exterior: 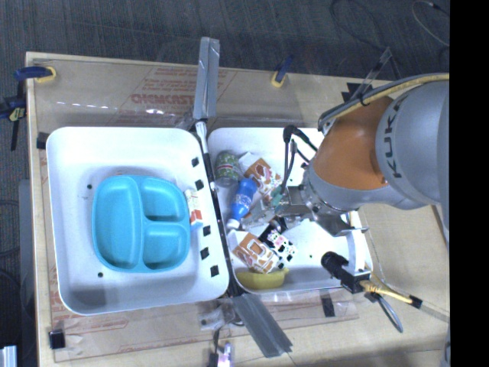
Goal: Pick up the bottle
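Note:
A blue bottle [244, 196] with a white cap lies tilted in the left part of the right bin [336, 145]. My gripper [273, 204] hangs low over this bin, just right of the bottle and amid the clutter. The grey arm with its orange band reaches in from the right and hides the bin's right half.
Around the bottle lie a green can [227, 165], a brown patterned carton [262, 173], a second carton [256, 253], a black-and-white spotted item [280, 245] and a yellow piece [261, 280]. The left bin [69, 159] holds a blue divided tray [141, 222] and a small tube [195, 208].

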`<action>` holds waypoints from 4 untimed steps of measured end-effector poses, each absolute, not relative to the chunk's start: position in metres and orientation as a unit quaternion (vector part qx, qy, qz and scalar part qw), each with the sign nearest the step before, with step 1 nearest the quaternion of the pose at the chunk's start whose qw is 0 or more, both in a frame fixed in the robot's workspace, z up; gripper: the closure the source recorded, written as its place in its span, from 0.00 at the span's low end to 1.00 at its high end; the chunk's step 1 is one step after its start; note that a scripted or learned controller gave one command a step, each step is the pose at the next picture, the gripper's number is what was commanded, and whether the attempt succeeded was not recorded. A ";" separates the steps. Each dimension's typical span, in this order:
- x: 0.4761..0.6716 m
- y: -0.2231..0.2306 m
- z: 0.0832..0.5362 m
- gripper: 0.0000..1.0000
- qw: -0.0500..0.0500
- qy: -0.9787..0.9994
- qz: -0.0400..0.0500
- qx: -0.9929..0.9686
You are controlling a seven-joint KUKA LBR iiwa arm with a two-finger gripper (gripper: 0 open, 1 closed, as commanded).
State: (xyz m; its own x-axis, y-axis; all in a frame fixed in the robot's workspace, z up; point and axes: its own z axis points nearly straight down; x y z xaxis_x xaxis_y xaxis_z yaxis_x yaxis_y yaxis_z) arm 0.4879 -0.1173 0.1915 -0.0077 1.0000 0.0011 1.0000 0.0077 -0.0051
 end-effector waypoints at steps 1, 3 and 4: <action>0.551 -0.107 0.148 0.00 0.002 -0.695 0.002 -0.719; 0.604 -0.133 0.091 0.00 0.001 -0.592 0.001 -0.806; 0.606 -0.110 0.091 0.00 0.001 -0.518 0.001 -0.855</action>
